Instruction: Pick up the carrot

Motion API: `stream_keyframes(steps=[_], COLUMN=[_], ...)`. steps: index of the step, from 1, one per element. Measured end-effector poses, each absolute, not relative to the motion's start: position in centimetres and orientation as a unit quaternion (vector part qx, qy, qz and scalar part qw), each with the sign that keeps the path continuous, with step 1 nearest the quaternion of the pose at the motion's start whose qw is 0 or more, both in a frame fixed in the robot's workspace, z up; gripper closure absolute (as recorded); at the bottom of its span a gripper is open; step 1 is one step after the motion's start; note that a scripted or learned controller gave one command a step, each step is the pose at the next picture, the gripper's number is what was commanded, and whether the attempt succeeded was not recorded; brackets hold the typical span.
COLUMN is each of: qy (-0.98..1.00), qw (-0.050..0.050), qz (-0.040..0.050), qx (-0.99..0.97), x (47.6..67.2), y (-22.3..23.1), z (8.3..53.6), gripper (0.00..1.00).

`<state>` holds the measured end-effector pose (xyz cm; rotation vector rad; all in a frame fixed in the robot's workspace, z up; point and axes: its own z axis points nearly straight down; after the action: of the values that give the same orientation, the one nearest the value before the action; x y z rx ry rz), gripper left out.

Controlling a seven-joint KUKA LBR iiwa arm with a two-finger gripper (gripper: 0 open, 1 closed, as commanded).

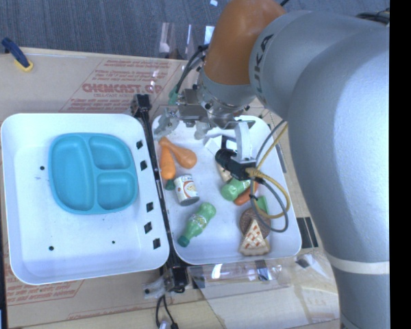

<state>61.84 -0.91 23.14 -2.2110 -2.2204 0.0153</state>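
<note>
Near the left wall of the right bin [288,242], close to its far end, lies the carrot [167,163], an orange piece pointing along the divider. Touching it on the right is a chicken drumstick [180,154], slanted across the white floor. Just below the carrot stands a small can [186,189], and further toward the near edge lies a green bottle [196,223], tilted. On the bin's right side sit a green pepper [233,188], a slice of pizza [254,237] and a dark round item too hidden to name. Above the carrot and the drumstick hang the jaws [185,115], at the far end of the bin; whether they are released or clenched I cannot tell. The left bin [20,204] holds a blue divided plate [93,172]. Both bins rest on a table [103,81] covered with cardboard.
</note>
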Motion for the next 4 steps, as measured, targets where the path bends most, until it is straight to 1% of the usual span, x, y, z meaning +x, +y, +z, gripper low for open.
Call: stream_keyframes(steps=[1,2,3,4], qy=[-0.756,-0.771,-0.679,-0.683], qw=[0.004,0.006,0.001,0.005], qz=[0.0032,0.004,0.0016,0.0059], qx=[-0.654,-0.637,-0.734,-0.731], x=[62.9,64.7,65.7,65.6], y=[-6.1,-9.5,-10.2,-10.2], z=[19.1,10.8,9.2,10.2], gripper=[0.0,0.0,0.0,1.0])
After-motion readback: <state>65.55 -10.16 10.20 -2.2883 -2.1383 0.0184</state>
